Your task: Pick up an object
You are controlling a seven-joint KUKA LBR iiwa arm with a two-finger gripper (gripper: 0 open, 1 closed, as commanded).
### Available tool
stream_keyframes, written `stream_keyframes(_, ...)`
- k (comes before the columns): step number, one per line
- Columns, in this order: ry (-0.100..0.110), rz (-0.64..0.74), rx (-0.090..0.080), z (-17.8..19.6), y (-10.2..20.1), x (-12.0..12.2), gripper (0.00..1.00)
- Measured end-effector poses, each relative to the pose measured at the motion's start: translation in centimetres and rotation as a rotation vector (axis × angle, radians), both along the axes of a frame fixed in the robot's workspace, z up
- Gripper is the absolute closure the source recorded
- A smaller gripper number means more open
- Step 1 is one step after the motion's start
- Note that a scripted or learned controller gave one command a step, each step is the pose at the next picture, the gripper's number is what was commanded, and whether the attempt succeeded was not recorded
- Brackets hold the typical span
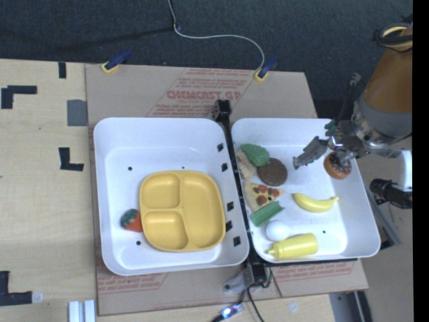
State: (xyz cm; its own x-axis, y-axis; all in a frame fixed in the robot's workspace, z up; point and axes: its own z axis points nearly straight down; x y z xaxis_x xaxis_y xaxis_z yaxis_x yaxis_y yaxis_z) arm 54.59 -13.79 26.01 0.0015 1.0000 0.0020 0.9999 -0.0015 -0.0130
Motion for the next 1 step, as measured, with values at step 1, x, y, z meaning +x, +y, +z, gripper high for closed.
stream_keyframes(1, -0.011, 0.003, -0.002, 0.58, 0.00, 0.21, 0.00)
